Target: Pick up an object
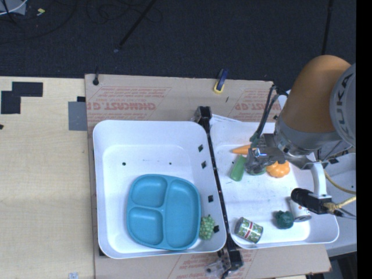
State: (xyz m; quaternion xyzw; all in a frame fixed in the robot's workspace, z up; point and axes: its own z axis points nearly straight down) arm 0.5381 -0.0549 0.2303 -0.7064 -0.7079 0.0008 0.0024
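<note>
**Operator:** What is in the two bins?

**Observer:** Look at the left bin (110,141) first. You see a blue divided plate (163,211) lying flat on its floor, toward the near side, with three compartments, all of them bare. Just beside the plate's right edge, against the bin's right wall, sits a small bunch of green grapes (206,227).

**Operator:** And the other one?

**Observer:** The right bin (325,236) holds several small things. A green cylinder (238,168) leans near the bin's left wall. Just above it lies an orange carrot-shaped piece (240,150). An orange rounded object (281,169) sits to the right of the cylinder. Near the front rim you find a small can (249,229) with a green and red label, lying on its side, and to its right a dark green lump (284,219) next to a white and black piece I cannot identify.

**Operator:** Where is the gripper?

**Observer:** You see the gripper (256,163) low over the right bin, between the green cylinder and the orange rounded object, close to both. The arm's orange band (317,95) hangs above it. Whether the claw is wide, narrow or closed on anything, you cannot tell from this angle; its tips are lost among the metal parts.
</note>
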